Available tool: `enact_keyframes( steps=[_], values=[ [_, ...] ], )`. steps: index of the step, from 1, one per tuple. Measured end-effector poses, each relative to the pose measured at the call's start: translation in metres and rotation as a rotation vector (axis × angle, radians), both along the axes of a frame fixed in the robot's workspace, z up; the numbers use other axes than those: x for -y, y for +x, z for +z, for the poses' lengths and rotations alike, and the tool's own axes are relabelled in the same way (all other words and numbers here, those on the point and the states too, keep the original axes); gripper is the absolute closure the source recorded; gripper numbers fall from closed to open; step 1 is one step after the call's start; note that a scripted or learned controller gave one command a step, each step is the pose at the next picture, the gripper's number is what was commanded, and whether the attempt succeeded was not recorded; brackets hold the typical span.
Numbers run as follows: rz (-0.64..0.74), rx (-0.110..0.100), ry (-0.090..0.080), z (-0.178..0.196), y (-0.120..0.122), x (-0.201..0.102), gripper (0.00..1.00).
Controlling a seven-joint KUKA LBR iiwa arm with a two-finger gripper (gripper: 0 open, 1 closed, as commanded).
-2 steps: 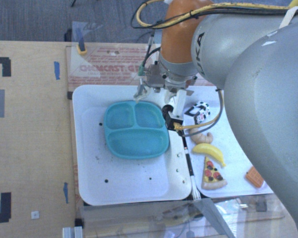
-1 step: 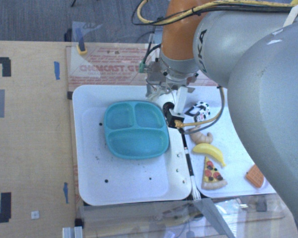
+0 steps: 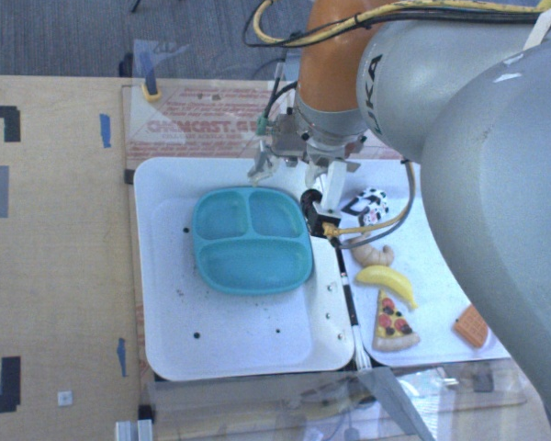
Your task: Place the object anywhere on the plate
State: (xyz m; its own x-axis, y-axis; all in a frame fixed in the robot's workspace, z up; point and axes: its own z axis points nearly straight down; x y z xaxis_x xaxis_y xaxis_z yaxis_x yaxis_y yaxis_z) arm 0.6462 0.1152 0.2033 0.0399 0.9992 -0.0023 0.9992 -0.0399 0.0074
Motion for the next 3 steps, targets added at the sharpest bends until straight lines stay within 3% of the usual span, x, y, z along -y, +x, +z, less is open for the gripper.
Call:
enact_keyframes(
  steps=[1, 2, 3],
  values=[
    [-0.175, -0.011, 0.003, -0.062, -0.028, 0.015, 0.0],
    [-0.173, -0.01, 0.004, -0.051, -0.027, 0.014, 1.0],
    [-0.172, -0.009, 0.004, -0.042, -0.027, 0.014, 1.0]
  ],
)
